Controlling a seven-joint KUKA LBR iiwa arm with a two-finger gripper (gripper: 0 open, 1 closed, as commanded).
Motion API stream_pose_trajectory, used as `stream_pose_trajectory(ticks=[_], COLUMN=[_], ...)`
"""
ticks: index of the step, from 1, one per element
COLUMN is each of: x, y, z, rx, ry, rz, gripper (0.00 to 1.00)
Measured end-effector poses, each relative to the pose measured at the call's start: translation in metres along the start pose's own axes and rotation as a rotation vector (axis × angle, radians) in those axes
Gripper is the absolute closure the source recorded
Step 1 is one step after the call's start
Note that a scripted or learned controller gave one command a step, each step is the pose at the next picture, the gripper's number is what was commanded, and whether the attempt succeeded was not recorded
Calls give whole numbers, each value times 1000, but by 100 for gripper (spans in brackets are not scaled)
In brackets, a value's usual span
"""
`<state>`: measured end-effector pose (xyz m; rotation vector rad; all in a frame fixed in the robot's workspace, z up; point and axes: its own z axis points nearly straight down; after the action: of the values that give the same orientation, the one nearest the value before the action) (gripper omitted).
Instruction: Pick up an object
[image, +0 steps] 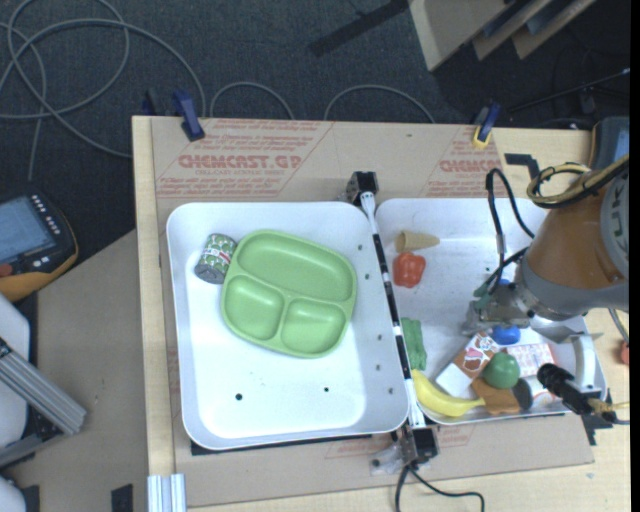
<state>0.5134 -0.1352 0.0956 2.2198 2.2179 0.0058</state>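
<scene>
Near edge of the right white bin (450, 222): yellow banana (440, 397) lying along the front wall, long axis roughly left-right, curving up at its left end. Just right of it, a heap: white printed card or packet (478, 356), green round fruit-like ball (503, 370) on an orange-brown lump (505, 400), all touching or overlapping. A small blue object (507, 335) sits just behind the green ball.

The gripper (487, 310) is low in that bin, directly behind the heap and just left of the blue object. The wrist hides the tips, so I can't tell how the gripper is set, and nothing can be made out in its grasp. Task not done, as far as I can judge.

Key relation: the nearest candidates (blue object, green ball, card) lie just in front of the gripper and slightly to its right in the view, toward the near wall. The banana is further front-left. Clutter there is tight, so there's a risk of nudging neighbours or grabbing two things.

Further back in the same bin: red rounded toy vegetable (408, 268) and a tan cone-shaped piece (418, 241), both well clear of the gripper, near the divider. A green flat strip (414, 343) lies along the divider.

Left white bin (200, 400): light green three-compartment plastic tray (288, 292), with a small printed can (214, 258) on its side touching the tray's left rim.
</scene>
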Motion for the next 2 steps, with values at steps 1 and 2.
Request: stream_pose_trajectory(ticks=[1,2], x=[-51,-51], y=[-20,-20], z=[-71,-70], rx=[4,4], ry=[-2,-1], rz=[0,0], gripper=[100,0])
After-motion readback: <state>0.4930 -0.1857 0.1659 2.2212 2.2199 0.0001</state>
